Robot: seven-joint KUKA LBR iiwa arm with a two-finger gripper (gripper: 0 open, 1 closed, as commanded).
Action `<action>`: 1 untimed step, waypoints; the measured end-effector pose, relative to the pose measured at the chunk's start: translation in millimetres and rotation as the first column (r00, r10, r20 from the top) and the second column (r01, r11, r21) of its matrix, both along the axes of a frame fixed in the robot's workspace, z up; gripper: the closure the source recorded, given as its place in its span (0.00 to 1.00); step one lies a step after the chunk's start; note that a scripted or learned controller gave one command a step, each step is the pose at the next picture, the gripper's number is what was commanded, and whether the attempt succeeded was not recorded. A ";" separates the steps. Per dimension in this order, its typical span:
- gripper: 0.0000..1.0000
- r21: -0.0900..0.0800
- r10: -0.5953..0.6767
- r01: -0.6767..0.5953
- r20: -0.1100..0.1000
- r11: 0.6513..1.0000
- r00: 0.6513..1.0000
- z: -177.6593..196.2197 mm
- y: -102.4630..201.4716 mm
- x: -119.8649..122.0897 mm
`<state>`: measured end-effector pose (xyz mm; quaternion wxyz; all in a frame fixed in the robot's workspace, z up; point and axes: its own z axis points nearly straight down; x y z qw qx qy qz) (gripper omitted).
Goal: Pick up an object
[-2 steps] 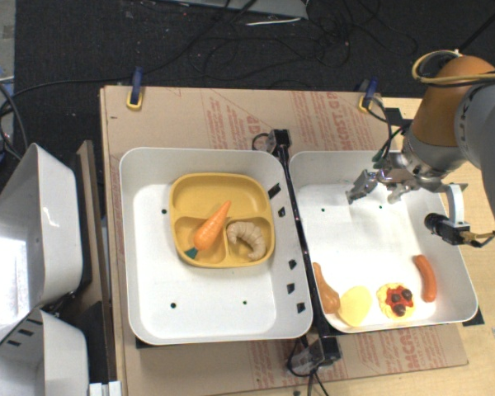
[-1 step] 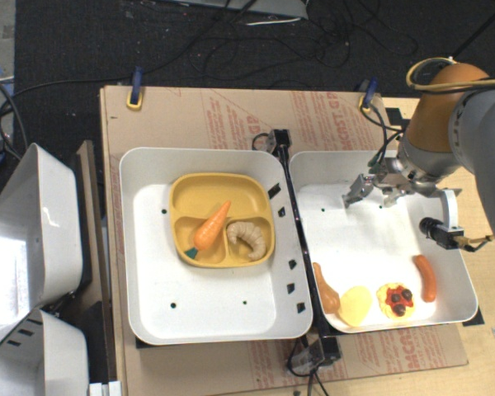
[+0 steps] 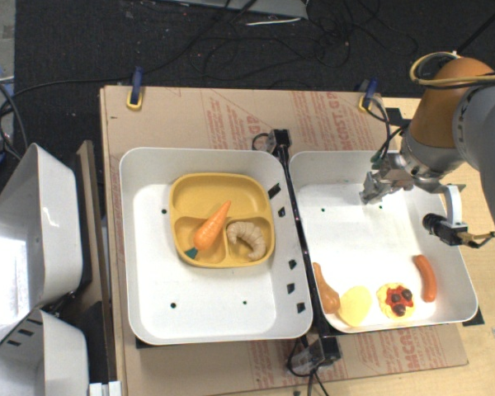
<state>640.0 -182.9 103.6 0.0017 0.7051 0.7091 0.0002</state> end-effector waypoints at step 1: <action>1.00 0.001 -0.001 0.001 0.002 1.000 1.000 48.7 9.6 -0.1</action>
